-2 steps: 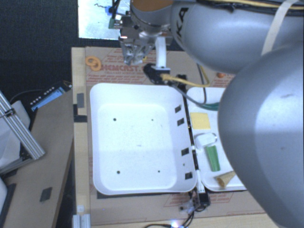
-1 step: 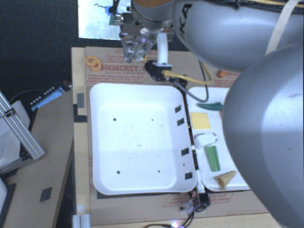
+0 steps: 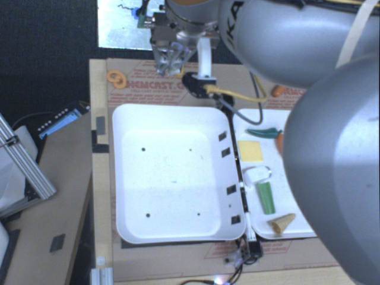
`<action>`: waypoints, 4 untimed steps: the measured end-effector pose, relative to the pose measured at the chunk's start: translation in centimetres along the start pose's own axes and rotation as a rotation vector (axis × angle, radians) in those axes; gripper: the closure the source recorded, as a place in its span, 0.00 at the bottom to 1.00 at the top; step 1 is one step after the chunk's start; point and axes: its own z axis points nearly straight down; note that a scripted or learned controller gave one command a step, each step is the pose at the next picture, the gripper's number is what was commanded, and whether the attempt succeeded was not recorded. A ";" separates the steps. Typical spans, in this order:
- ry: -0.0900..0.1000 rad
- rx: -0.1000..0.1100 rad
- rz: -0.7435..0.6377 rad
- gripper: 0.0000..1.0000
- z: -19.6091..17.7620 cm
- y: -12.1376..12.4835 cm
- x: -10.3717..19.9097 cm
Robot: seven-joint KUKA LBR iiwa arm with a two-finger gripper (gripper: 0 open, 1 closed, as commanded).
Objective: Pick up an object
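The gripper (image 3: 169,61) hangs above the cardboard beyond the left bin (image 3: 127,177); its grip state cannot be determined. The right bin (image 3: 264,230) contains a yellow block (image 3: 250,151), a green stick (image 3: 266,197) and a cone (image 3: 282,222).

Even, cool light falls from above, and the left bin (image 3: 172,171) reads bright white with faint shading along its walls. A far panel (image 3: 122,13) glares almost blown out. The arm (image 3: 309,46), near the lens at right, is soft and out of focus. The whole picture is slightly grainy.
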 end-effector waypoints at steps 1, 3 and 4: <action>0.000 0.000 0.000 1.00 -1.4 0.0 0.0; 0.000 0.001 0.000 1.00 -1.7 0.0 0.0; 0.000 0.001 0.000 1.00 -1.8 0.0 0.0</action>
